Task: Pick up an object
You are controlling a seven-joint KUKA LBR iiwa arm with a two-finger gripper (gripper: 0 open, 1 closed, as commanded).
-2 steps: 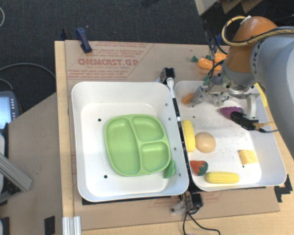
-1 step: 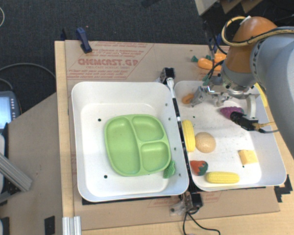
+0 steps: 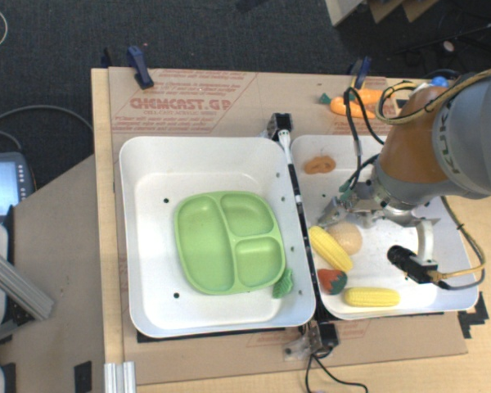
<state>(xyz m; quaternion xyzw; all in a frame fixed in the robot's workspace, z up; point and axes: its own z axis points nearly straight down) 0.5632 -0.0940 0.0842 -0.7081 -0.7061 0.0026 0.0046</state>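
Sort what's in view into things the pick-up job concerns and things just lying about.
For the job: gripper; right bin; in it, two corn cobs, egg-like ball, strawberry, brown piece.

Lying about: left bin with green tray; carrot on the bench; blue clamps.

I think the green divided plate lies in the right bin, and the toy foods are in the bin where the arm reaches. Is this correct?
Not quite. The camera view shows the green divided plate in the left bin, not the right one. The rest holds: the toy foods, such as the yellow corn and the banana, lie in the right bin, where the arm reaches.
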